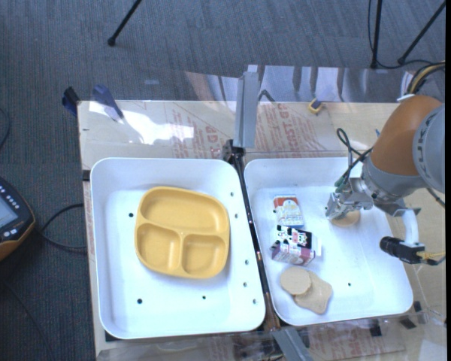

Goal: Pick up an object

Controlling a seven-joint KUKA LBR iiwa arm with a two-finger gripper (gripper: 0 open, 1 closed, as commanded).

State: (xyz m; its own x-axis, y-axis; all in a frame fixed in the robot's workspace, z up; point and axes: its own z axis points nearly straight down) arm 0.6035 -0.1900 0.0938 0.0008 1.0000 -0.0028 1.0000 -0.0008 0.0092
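Dark grey carpet surrounds a bench (173,126) of pale board with red lettering, lit by a bright patch of glare, and tripod legs (131,13) stand at twelve o'clock. The left bin (113,307) holds a yellow divided tray (183,232). In the right bin (376,292), small cartons (291,232) and tan discs (307,288) lie at the nine and seven o'clock sides, while the gripper (343,207), whose state I cannot tell, sits low over a tan piece (347,218) at two o'clock.
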